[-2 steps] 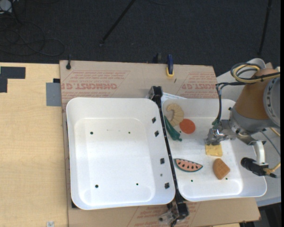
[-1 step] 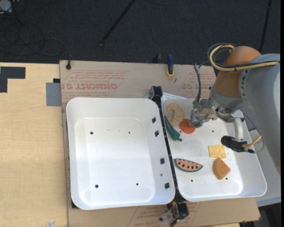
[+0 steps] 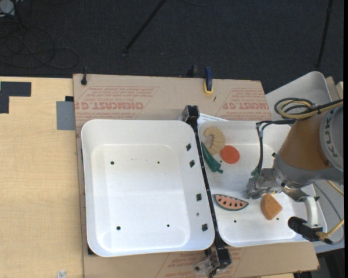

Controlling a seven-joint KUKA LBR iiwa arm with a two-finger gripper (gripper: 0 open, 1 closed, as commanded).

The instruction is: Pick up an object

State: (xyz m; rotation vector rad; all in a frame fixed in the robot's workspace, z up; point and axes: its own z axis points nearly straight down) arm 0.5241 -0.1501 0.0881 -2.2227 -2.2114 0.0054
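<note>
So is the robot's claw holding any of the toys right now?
Can't tell. The gripper sits low in the right bin, between the watermelon slice and the tan block.

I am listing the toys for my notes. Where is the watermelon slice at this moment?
The watermelon slice lies in the right bin, near its front left corner beside the divider between the bins. The gripper is just to its right, the orange block beyond.

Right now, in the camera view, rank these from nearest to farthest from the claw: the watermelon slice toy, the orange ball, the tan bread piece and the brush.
Measured from the claw in the right bin:
1. Tan bread piece, just right and below; the watermelon slice toy, lower left, is too close to call.
2. Orange ball, upper left.
3. Brush, farthest, top left.
</note>
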